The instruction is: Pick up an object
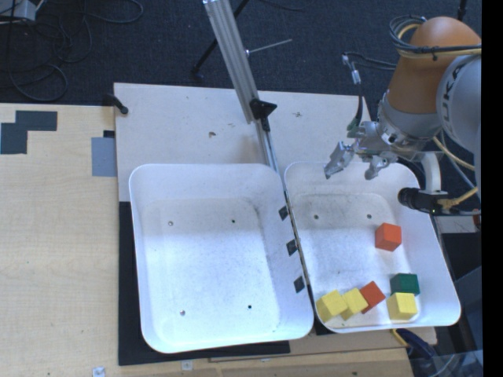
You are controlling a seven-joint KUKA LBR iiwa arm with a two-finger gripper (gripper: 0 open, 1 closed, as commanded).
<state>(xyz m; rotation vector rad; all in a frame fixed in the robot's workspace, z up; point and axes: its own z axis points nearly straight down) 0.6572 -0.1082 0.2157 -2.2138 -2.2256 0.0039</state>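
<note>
Camera view: orange cube sits slightly rotated, equal-sided.

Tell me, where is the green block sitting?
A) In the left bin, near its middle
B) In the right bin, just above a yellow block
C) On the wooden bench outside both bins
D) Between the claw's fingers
B: the green block lies in the right bin near its lower right corner, directly above a yellow block, far from the claw.
</note>
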